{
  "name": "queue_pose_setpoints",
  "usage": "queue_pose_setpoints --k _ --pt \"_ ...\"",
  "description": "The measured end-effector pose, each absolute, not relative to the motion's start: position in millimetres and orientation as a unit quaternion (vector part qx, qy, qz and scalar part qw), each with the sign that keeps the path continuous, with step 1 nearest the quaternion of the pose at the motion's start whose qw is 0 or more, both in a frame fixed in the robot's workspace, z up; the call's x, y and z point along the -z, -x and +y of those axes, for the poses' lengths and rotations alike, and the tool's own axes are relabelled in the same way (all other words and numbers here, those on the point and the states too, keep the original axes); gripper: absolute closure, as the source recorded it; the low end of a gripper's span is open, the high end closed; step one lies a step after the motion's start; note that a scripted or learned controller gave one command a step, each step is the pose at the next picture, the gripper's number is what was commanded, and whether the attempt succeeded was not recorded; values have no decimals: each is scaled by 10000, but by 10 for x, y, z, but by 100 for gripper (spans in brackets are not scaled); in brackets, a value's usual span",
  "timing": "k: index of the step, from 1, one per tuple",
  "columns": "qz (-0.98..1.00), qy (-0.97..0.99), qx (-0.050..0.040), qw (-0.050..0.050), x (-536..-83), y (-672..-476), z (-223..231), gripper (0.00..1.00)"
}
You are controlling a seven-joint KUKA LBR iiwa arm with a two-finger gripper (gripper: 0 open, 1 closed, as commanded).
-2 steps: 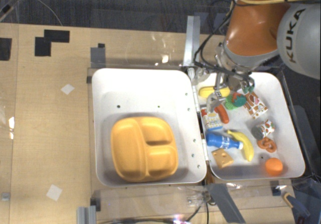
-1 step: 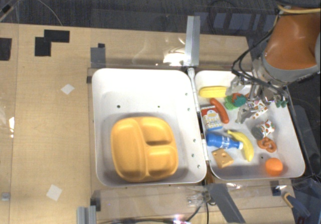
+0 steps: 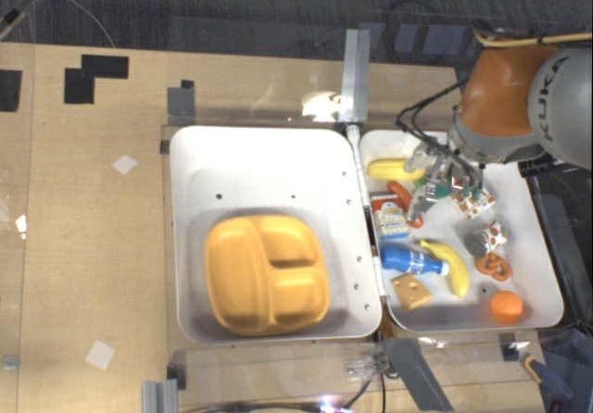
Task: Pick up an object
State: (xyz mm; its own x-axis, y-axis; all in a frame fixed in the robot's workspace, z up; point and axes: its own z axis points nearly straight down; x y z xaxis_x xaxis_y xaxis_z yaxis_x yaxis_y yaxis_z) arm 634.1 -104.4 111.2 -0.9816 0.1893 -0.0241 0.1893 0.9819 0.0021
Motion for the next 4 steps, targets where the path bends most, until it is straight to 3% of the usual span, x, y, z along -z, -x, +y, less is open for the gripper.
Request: queue_pose_setpoints --k 1,2,3,4 --pt "9852 1700 128 159 -1039 -6520 -1048 0" --pt "9864 1644 30 71 -924 -6720 -851 0" --pt "9912 1318 11 125 -1955 -6741 -475 0" --pt "9912 1320 35 88 -2500 -6712 -1311 0"
